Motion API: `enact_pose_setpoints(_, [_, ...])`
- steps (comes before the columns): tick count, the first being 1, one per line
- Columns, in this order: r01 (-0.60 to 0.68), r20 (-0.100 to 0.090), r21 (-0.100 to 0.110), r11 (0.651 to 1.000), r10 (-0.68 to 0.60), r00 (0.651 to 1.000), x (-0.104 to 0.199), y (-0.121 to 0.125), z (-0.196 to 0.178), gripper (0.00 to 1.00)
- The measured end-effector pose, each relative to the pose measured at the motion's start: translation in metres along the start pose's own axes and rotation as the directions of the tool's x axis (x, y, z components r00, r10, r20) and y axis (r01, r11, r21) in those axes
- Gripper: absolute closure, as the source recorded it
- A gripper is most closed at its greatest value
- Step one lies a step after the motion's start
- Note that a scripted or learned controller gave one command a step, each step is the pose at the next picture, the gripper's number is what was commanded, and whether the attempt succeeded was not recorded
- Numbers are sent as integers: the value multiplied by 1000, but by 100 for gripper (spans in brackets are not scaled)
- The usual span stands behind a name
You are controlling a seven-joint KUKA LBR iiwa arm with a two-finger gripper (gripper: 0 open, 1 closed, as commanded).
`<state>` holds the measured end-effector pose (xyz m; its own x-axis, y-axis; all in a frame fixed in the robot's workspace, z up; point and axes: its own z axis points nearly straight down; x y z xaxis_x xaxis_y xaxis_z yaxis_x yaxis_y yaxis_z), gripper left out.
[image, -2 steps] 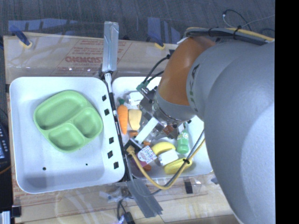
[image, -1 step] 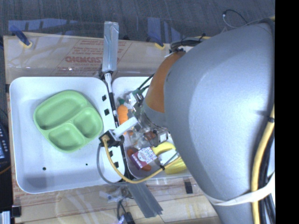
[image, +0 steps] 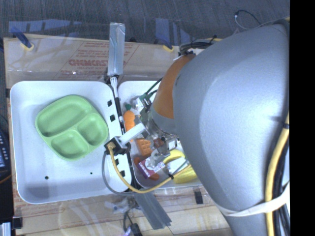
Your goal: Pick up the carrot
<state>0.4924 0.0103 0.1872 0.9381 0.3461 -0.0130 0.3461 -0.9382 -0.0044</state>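
The carrot [image: 129,120] is a short orange piece lying along the left wall of the right bin [image: 129,89], close to the divider between the bins. My gripper [image: 158,148] hangs low over the right bin, just right of and below the carrot, among the cluttered items. The grey arm with its orange band [image: 167,90] covers most of that bin. Nothing can be made out in the gripper.
A green divided plate [image: 72,126] lies in the left bin [image: 24,146]. Beside the gripper sit an orange chunk [image: 143,145], a yellow banana-like item [image: 175,157] and a red-and-white packet [image: 148,168]. A yellow cable [image: 116,167] loops over the divider.
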Motion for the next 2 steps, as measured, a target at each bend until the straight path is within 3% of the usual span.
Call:
enact_pose_setpoints(1, [-6,-13,-7,1000,6,1000,16,-96,-135,0])
enact_pose_setpoints(2, [-50,-11,-8,999,49,999,14,-90,-152,0])
